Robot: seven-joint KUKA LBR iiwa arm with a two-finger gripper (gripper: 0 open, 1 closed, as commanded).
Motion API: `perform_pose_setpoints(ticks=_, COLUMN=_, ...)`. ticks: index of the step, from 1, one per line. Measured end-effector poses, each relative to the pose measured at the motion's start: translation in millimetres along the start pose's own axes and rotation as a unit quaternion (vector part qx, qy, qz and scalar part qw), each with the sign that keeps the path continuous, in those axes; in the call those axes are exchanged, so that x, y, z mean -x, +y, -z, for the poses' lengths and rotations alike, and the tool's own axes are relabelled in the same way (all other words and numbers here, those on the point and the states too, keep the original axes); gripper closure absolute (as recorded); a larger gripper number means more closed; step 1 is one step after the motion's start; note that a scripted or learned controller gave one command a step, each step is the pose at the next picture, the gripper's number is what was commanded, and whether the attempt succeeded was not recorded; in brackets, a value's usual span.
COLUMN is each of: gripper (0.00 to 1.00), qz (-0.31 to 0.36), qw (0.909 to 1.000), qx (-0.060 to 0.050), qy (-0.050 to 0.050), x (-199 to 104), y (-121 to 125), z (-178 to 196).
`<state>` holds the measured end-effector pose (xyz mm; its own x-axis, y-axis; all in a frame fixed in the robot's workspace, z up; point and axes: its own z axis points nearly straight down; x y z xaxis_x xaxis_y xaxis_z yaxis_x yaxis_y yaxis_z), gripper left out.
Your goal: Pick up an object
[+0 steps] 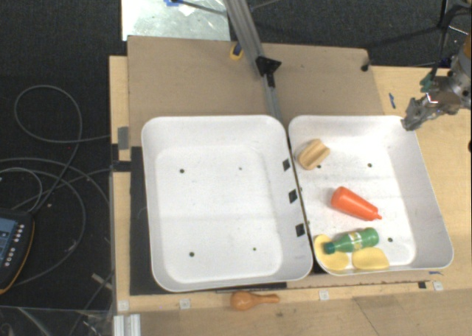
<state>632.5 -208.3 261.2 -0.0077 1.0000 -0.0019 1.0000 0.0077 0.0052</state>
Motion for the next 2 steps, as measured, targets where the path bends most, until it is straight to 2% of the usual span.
perform_pose_setpoints(ticks=1, gripper=1.00, qz=0.001, qw=1.0000, qx=-0.003, qy=0.001, x=-43, y=-18, z=-11)
perform_pose_setpoints(ticks=2, gripper=1.00, qz=0.001, qw=1.0000, qx=-0.002, qy=0.002, x=-94, y=-38, z=-3)
